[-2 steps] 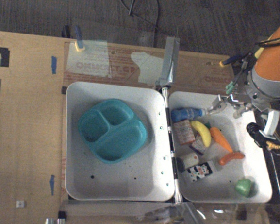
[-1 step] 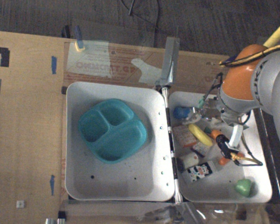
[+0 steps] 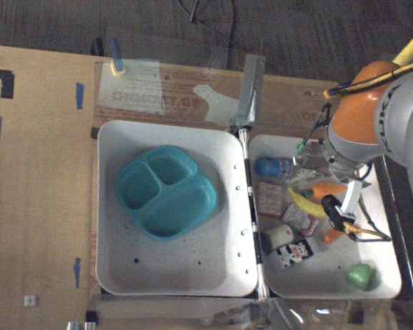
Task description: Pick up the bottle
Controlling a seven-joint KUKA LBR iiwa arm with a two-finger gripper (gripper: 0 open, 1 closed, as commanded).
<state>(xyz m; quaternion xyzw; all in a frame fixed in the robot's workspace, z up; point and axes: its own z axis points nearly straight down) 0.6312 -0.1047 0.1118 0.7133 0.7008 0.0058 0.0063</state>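
Low over the far part of the right bin (image 3: 390,281) sits the gripper (image 3: 314,171), at the end of the grey arm (image 3: 405,113) with its orange band (image 3: 363,102). Whether it is apart or together cannot be told from this slant, since the wrist covers it, and nothing can be seen clamped in it. It hangs right beside the bottle (image 3: 273,166), which lies on its side near the far left corner of the right bin, close to the divider (image 3: 249,215) between the two bins. That bottle is clear with a blue cap end pointing toward the divider; its other end runs under the wrist, so contact cannot be judged.

Just nearer than the bottle, a yellow banana (image 3: 305,203) lies across the middle of the bin, with an orange piece (image 3: 328,189) beside it under the arm. A small card or packet (image 3: 269,198) rests by the left wall. Toward the near side are a white cup (image 3: 281,235) and a black-and-white toy (image 3: 294,252), and a green object (image 3: 360,275) sits close to the near right corner.

In the left bin (image 3: 112,260) a teal divided plate (image 3: 165,191) lies flat near the middle. Both bins rest on the brown bench (image 3: 31,203), which carries strips of blue tape (image 3: 79,96).
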